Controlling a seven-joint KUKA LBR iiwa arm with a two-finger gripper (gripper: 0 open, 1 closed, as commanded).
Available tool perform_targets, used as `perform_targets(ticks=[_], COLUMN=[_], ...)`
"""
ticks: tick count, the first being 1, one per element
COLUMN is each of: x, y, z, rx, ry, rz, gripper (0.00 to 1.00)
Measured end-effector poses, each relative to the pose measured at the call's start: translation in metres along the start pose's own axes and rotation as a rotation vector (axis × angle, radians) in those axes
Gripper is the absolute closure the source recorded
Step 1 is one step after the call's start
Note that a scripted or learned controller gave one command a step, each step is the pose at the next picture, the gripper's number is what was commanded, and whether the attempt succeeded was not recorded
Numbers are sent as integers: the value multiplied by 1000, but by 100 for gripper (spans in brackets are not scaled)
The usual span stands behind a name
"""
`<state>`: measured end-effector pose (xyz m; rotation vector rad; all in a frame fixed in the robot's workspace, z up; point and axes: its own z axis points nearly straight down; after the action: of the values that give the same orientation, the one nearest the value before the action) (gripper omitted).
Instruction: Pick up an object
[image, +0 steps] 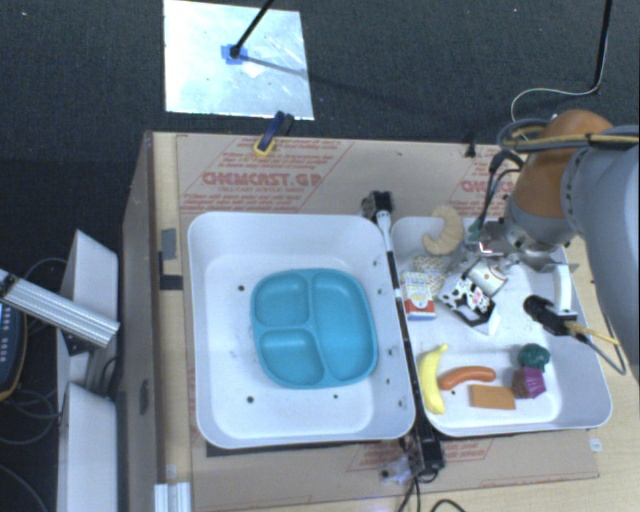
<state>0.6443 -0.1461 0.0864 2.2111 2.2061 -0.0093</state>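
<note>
Camera view: Two white bins are seen side by side on the bench (300, 165). The left bin (215, 300) carries a blue divided plate (313, 327). The right bin (580, 400) carries a croissant (443, 231) at the far side, a banana (431, 378), a sausage (466, 377) and an orange block (492, 398) near the front, and purple grapes (529, 381) to the right. The gripper (478, 288) is lowered over a black-and-white object (462, 296) mid-bin; whether it is spread or pinching cannot be told.
</note>
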Motion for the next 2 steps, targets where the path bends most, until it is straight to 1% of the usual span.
perform_targets(ticks=[1,2], x=[1,8], y=[-43,-42], z=[-3,-12], rx=[-6,-1], ry=[-3,10], rz=[5,-1], gripper=[0,100])
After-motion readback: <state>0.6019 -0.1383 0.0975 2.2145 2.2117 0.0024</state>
